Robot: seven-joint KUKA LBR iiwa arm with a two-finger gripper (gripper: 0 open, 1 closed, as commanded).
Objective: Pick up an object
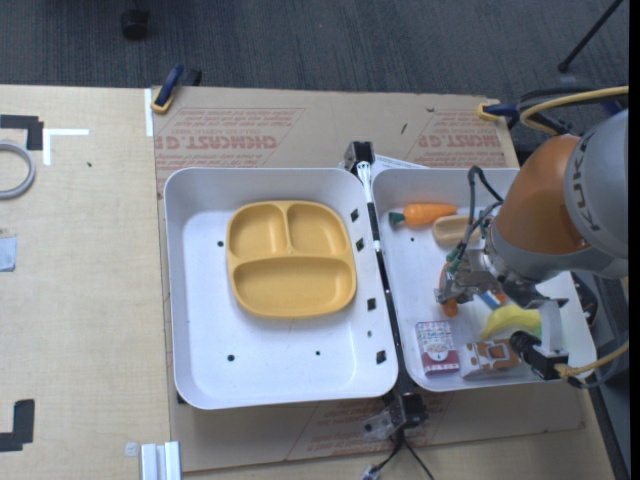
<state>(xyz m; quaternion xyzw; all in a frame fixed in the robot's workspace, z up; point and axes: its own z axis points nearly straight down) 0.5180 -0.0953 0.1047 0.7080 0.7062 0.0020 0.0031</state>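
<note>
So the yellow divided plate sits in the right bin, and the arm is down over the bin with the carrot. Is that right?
Not quite. The camera view shows the yellow divided plate in the left bin, not the right one. The rest stands: the arm is down over the right bin, the one with the carrot.

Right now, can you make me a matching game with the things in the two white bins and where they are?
Things:
1. yellow divided plate
2. toy carrot
3. banana
4. small red-and-white box

Places:
A. near edge of the right bin
B. middle of the left bin
C. far end of the right bin
D. right bin, beside the gripper

Pairs: 1-B, 2-C, 3-D, 4-A
</note>
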